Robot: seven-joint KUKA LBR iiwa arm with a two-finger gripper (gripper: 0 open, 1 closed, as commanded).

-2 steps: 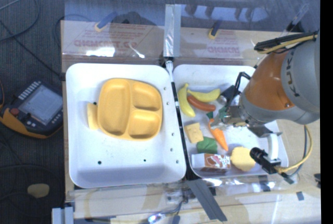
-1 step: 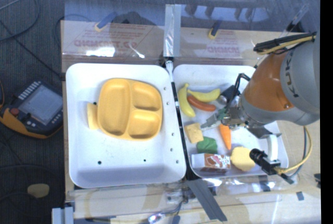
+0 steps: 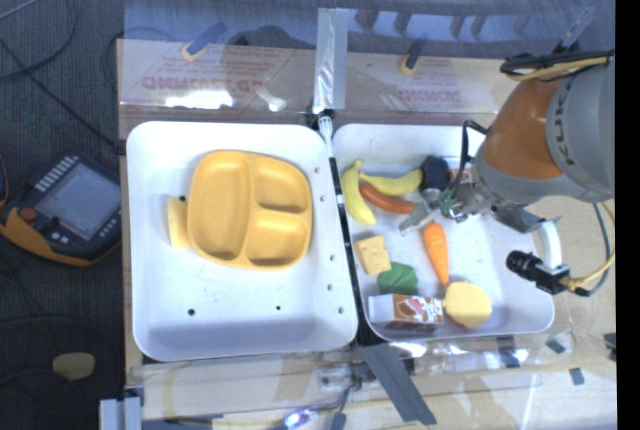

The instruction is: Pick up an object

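The right bin (image 3: 528, 322) holds several toy foods: two yellow bananas (image 3: 355, 194) (image 3: 401, 184), a red-orange sausage (image 3: 388, 201), an orange carrot (image 3: 436, 252), a cheese wedge (image 3: 373, 255), a green piece (image 3: 399, 277), a red-brown box (image 3: 415, 310), a yellow lemon (image 3: 467, 304) and a dark blue item (image 3: 435, 171). My gripper (image 3: 432, 211) is low in this bin, between the sausage's right end and the carrot's top. Its metal tip lies right beside the sausage. The wrist hides what is under it, and I see nothing lifted.
The left bin (image 3: 140, 248) holds a yellow divided plate (image 3: 248, 208) lying over a pale yellow piece (image 3: 177, 222). The grey and orange arm (image 3: 540, 143) covers the right bin's upper right. A black connector with cable (image 3: 530, 267) hangs over that bin's right side.
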